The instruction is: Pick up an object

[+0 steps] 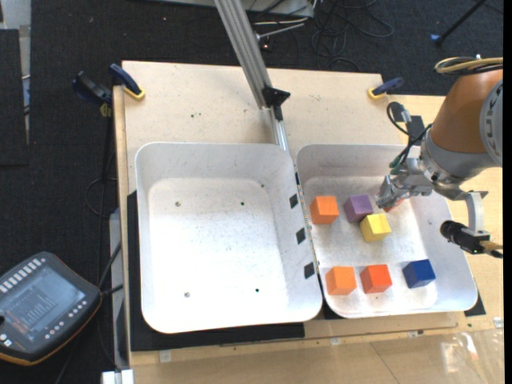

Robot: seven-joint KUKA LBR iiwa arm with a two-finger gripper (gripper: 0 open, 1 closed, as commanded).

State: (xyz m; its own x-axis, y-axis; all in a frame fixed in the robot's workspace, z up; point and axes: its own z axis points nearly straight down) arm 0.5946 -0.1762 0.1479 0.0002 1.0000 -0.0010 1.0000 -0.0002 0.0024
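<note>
A: Where's the end effector?
B: Low in the right bin, just above the yellow block and beside the purple block. Whether it's spread or pressed together, I can't tell.
A: Other blocks?
B: Orange block left of purple; another orange one, a red block and a blue block along the near edge.

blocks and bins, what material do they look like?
Blocks such as the yellow block and blue block: probably painted wood or foam, with flat matte colour and no glare. Right bin and left bin: likely moulded plastic, smooth white, rounded rims, scuffed with dark specks.
</note>
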